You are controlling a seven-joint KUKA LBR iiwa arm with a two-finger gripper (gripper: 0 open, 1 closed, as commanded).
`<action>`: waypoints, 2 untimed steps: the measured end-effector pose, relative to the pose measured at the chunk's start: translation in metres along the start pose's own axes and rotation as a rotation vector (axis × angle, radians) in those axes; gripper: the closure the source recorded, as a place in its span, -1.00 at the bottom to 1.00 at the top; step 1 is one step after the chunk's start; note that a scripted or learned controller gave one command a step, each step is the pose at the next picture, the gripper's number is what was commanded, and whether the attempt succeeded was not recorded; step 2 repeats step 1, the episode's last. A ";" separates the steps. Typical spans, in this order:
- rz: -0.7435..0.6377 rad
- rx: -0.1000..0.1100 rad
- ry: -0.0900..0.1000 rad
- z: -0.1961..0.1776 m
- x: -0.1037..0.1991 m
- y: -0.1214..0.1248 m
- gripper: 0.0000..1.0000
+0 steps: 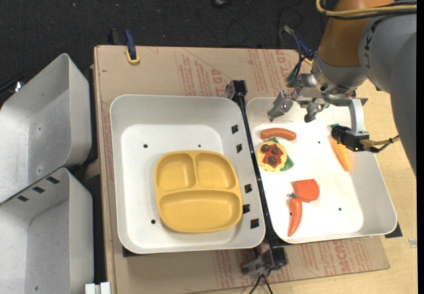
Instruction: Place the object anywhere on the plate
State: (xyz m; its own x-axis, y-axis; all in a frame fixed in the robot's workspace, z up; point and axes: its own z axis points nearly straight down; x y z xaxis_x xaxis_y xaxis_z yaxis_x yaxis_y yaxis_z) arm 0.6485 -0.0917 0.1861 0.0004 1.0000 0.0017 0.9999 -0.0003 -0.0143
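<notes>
A yellow plate [197, 191] with three compartments lies in the left bin [132, 134]. The right bin [371, 213] holds a sausage [278, 133], a toy pizza slice [273, 155], an orange carrot [342, 155], a red pepper piece [305, 189] and a red chili [294, 215]. My gripper [296, 108] hangs over the back left of the right bin, just above and behind the sausage. Its two fingers stand apart and open, with nothing between them.
Two white bin-like shells [40, 127] lie off the bench at the left. A black divider [248, 147] runs between the two bins. A cable loops from the wrist down to the carrot's side at the right.
</notes>
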 end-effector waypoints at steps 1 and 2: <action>-0.002 -0.014 -0.002 -0.009 0.000 0.003 -1.00; -0.002 -0.014 -0.002 -0.009 0.000 0.003 -1.00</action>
